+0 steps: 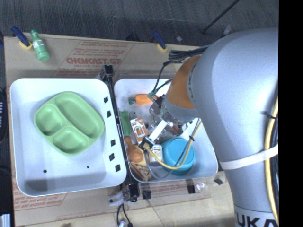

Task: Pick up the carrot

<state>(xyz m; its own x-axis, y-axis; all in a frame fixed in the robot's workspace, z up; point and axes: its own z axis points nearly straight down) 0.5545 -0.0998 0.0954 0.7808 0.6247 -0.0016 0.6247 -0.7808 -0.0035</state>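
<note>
The carrot (141, 99) is a small orange piece with a green end. It lies near the back wall of the right bin (208, 167), apart from the other items. My gripper (154, 126) hangs low over the middle of that bin, just nearer the front than the carrot, above a clutter of small items. Nothing can be made out in its grasp. The arm's grey bulk and orange band (179, 91) hide the bin's right half.
A blue bowl (180, 156) sits at the right bin's front. Beside it are a small orange-and-white carton (138, 126), a green item (124, 122) along the left wall and a brown bun (136, 155). The left bin (28, 174) holds a green divided plate (69, 122). A green bottle (40, 47) stands on the bench behind.
</note>
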